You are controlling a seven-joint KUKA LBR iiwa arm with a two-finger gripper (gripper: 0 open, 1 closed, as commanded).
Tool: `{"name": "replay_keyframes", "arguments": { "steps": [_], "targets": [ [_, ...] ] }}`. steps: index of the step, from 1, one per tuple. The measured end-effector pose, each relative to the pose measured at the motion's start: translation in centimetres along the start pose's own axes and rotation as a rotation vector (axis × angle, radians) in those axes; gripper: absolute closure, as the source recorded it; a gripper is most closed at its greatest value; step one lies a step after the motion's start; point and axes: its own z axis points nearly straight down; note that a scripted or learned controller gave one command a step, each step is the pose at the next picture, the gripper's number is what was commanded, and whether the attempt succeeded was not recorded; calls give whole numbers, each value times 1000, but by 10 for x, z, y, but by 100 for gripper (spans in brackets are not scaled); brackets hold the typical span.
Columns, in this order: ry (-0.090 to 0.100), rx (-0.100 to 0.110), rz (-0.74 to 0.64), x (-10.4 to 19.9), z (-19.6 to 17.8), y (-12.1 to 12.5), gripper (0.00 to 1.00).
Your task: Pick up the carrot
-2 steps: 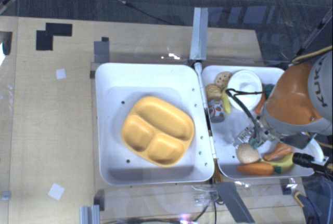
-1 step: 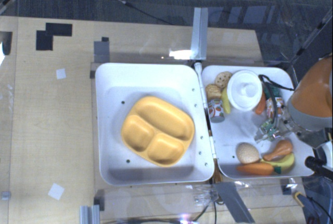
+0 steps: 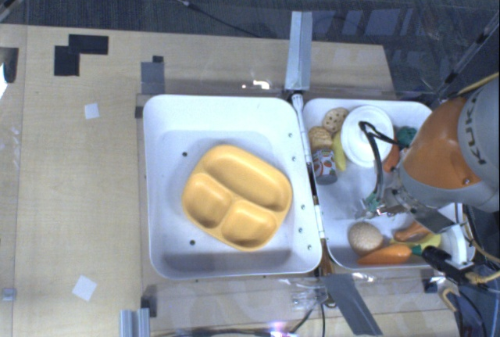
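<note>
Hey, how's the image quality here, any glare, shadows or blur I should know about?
Camera view: even overhead light, mostly sharp; small bright glare spots on the left bin's top rim and at the bench's front edge; a soft shadow lies under the yellow tray; the arm casts shade into the right bin, yet the carrot reads clearly; slight softness toward the right.

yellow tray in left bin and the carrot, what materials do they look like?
Yellow tray: looks like moulded plastic, smooth with a soft sheen; rounded one-piece compartments and highlights on the ridges suggest it. Carrot: probably a plastic or rubbery toy, uniformly orange, smooth and slightly glossy, with none of a real root's texture. It is too small to tell hard from soft.
</note>
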Motion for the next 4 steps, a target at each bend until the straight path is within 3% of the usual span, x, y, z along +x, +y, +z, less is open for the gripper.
{"name": "replay_keyframes", "arguments": {
  "steps": [1, 2, 3, 4],
  "targets": [
    [-2, 0, 294, -49, -95, 23, 100],
    [0, -4, 225, 17, 2, 6, 100],
    [0, 2, 383, -14, -27, -4, 100],
    [-2, 5, 803, -57, -58, -16, 100]
  ]
}}
